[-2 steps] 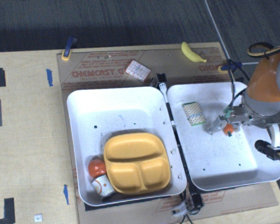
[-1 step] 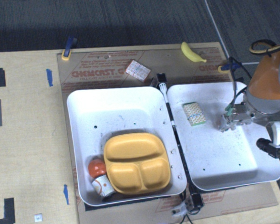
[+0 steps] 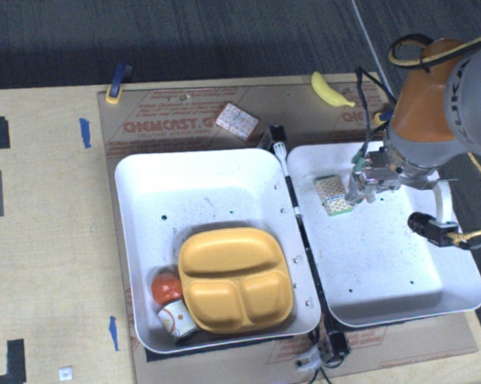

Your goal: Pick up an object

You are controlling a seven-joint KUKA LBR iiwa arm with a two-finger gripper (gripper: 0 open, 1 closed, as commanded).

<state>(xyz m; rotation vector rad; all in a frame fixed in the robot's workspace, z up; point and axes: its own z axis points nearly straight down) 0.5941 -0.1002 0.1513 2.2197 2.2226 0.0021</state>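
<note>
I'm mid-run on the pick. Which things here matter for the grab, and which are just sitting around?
In play:
- gripper, low in the right bin
- small patterned packet, just beside the gripper

Lying about:
- yellow divided tray, left bin
- orange-and-white toy beside it
- banana and patterned card on the cardboard behind the bins

The scene is evenly and brightly lit from above. Soft shadows are cast inside the left bin (image 3: 137, 235). Fine detail is slightly blurred throughout.
</note>
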